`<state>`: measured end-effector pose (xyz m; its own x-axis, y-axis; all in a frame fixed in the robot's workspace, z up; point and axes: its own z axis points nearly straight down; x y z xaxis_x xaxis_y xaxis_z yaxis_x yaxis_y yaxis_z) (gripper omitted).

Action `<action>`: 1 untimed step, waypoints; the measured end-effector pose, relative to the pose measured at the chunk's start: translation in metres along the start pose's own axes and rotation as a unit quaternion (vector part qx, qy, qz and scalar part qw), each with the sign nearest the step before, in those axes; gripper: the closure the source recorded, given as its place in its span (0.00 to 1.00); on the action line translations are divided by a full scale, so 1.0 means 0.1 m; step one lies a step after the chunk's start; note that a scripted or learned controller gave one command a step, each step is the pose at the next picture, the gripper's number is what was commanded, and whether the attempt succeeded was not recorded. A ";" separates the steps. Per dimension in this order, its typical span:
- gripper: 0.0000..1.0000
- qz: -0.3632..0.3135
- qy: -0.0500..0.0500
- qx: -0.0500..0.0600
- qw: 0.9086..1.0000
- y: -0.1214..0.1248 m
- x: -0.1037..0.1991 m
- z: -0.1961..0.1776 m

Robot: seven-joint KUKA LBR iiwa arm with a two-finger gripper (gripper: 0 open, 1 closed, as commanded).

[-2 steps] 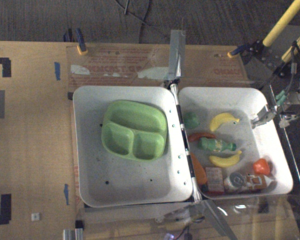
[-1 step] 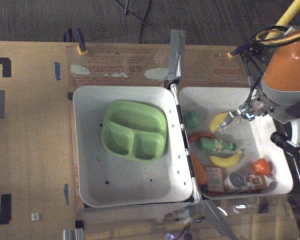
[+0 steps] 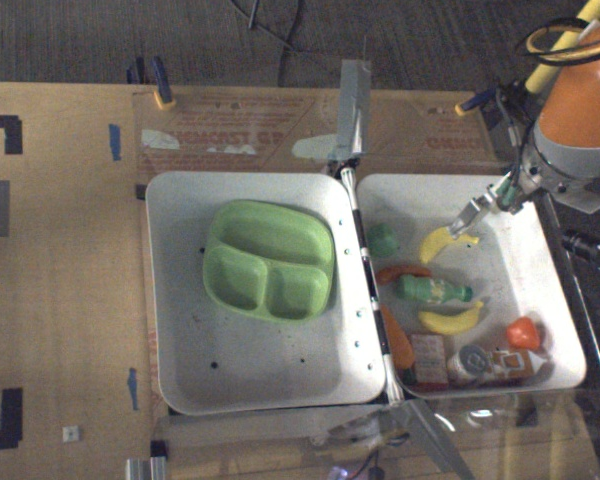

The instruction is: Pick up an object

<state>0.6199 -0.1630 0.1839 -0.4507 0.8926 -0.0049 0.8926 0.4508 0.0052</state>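
Observation:
My gripper (image 3: 468, 220) reaches in from the right, low over the upper middle of the right bin (image 3: 540, 268). Its tip is at the right end of a yellow banana-shaped piece (image 3: 438, 244), either touching it or just above it. Below that piece lie a red chili (image 3: 405, 271), a green bottle (image 3: 432, 290) on its side and a second yellow banana (image 3: 452, 318). A small green lump (image 3: 382, 238) sits by the bin's left wall.
The left bin (image 3: 180, 348) holds a green divided plate (image 3: 270, 263). Along the right bin's front edge lie an orange carrot (image 3: 397, 338), a small box (image 3: 428, 358), a can (image 3: 472, 358) and a red-orange piece (image 3: 523, 333). A metal divider (image 3: 365, 288) separates the bins.

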 end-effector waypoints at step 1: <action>0.00 0.045 0.000 0.000 0.999 -0.19 -0.35 0.96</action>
<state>0.6189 -0.2030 0.0877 -0.3687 0.9296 -0.0046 0.9295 0.3687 0.0064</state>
